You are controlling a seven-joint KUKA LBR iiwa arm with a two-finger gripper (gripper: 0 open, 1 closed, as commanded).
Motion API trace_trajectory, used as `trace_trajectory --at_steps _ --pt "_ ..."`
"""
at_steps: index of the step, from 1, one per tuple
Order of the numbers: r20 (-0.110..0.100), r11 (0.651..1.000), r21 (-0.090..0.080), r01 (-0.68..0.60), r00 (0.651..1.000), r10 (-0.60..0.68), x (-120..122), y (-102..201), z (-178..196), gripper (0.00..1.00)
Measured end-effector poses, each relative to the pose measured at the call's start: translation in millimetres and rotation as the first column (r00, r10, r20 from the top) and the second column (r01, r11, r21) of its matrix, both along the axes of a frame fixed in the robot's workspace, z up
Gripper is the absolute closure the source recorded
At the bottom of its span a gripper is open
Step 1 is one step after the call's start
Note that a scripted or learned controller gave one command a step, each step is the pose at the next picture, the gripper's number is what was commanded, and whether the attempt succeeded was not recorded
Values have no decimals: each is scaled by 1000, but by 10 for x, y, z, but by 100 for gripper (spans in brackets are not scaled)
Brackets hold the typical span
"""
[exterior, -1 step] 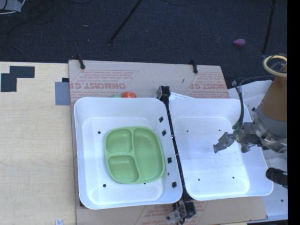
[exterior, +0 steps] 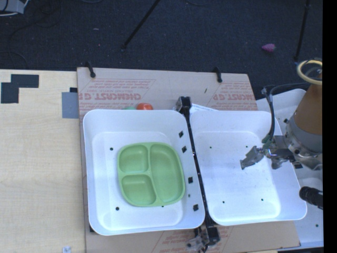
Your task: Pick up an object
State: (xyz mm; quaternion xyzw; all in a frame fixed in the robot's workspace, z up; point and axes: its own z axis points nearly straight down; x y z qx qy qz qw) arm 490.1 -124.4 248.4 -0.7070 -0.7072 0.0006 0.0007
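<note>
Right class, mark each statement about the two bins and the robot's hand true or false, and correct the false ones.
1. The green divided plate lies in the left bin. True.
2. The plate has two compartments. False: three.
3. The hand is over the right bin. True.
4. The hand holds the plate. False: they are in different bins, apart.
5. A red object sits behind the left bin. True.
</note>
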Motion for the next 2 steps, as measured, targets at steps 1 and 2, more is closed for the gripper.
trace_trajectory --at_steps 1,2 --pt "-6 1000 2 0 1000 0 -71 25 -454 0" --pt "-6 1000 2 1 1000 -1 -2 -15 -958 0"
